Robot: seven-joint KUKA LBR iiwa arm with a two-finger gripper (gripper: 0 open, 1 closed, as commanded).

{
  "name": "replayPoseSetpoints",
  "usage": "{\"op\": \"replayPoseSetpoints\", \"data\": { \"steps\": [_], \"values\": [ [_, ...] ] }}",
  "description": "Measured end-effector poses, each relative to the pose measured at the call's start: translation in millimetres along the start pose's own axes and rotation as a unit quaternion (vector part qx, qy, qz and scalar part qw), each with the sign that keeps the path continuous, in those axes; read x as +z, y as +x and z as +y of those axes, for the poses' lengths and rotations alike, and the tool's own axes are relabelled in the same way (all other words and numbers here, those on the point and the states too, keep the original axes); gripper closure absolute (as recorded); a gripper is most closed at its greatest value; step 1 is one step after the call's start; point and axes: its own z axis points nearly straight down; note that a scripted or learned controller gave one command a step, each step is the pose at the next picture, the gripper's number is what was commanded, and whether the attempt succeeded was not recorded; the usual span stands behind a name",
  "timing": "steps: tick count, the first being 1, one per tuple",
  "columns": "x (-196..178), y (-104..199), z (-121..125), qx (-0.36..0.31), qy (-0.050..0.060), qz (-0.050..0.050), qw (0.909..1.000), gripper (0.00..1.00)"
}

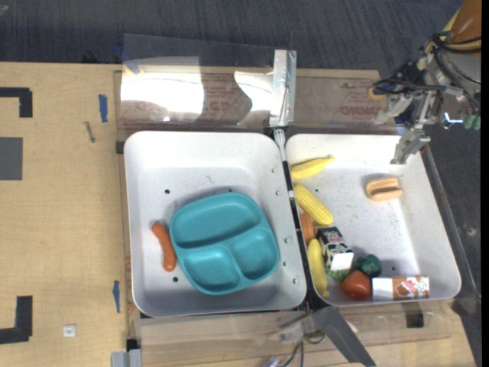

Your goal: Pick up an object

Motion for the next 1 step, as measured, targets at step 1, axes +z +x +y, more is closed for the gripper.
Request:
{"op": "replayPoseSetpoints", "data": {
  "steps": [1],
  "values": [
    [151.3,29.0,0.2,-0.048,-0.002,0.006,0.9988,0.0]
  ]
}}
